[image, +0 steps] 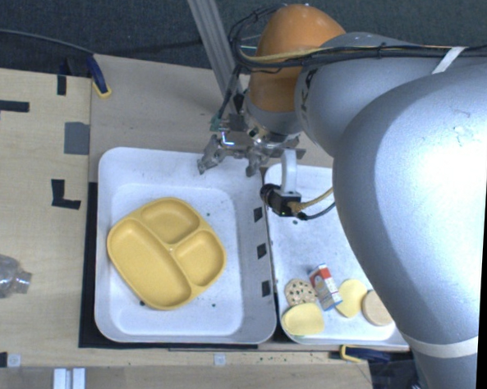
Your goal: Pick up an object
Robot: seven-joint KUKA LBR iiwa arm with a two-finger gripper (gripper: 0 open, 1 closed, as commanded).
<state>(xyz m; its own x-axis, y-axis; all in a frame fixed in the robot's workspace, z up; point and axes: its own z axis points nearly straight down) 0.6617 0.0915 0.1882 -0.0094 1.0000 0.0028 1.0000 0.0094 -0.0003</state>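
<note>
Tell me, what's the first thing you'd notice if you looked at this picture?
Probably the huge grey robot arm that fills the right side, with its orange band near the top. Next comes the yellow divided plate lying in the left white bin. The gripper hangs over that bin's far edge, fingers spread, holding nothing, and small snack-like things, including a cookie, cluster in the right bin's near corner.

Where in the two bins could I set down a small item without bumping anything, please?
The left bin has bare floor right of the yellow divided plate, up to the shared wall, plus a strip above the plate below the gripper. The right bin is bare mid-floor, but its near end is crowded with the cookie, small packet and yellow pieces.
</note>
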